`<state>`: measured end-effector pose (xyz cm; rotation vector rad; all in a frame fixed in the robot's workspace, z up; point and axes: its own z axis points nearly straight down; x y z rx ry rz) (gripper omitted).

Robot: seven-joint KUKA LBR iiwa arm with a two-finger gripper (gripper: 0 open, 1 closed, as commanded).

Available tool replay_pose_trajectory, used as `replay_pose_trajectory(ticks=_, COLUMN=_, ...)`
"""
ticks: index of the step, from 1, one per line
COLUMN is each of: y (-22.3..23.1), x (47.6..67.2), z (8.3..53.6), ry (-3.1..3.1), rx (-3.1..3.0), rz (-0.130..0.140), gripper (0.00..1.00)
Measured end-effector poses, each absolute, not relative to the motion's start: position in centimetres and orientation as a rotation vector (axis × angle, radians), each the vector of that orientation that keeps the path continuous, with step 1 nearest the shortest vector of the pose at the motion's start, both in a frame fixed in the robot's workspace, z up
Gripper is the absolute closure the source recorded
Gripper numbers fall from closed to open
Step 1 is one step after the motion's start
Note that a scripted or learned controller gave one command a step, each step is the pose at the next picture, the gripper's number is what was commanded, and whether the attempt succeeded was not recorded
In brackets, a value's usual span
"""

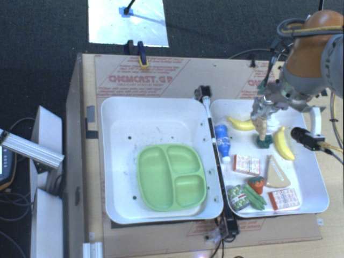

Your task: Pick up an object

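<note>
You're in the reach step: gripper (262,123) sits low in the right bin (317,198), upper middle, over a small teal-based figure (263,139) between two bananas (241,124), jaw state unclear, so next confirm a grasp, then lift.

Dark carpet floor (37,42) across upper left of frame. Shiny metal sheet (128,15) at top centre. Brown printed board (161,74) under bins. White box (45,192) at lower left.

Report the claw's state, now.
Claw: cannot be told; it sits low in the right bin over a small figure between two bananas.
</note>
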<state>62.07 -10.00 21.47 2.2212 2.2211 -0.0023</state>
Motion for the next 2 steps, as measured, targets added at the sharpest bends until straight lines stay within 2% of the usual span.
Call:
replay_pose_trajectory(ticks=1, y=-9.9, x=62.1, z=21.6, ry=2.221, rx=2.219, rz=0.001, gripper=0.00)
replay_pose_trajectory(ticks=2, y=-11.5, x=63.4, z=10.8, ry=2.223, rx=2.222, rz=-0.002, gripper=0.00)
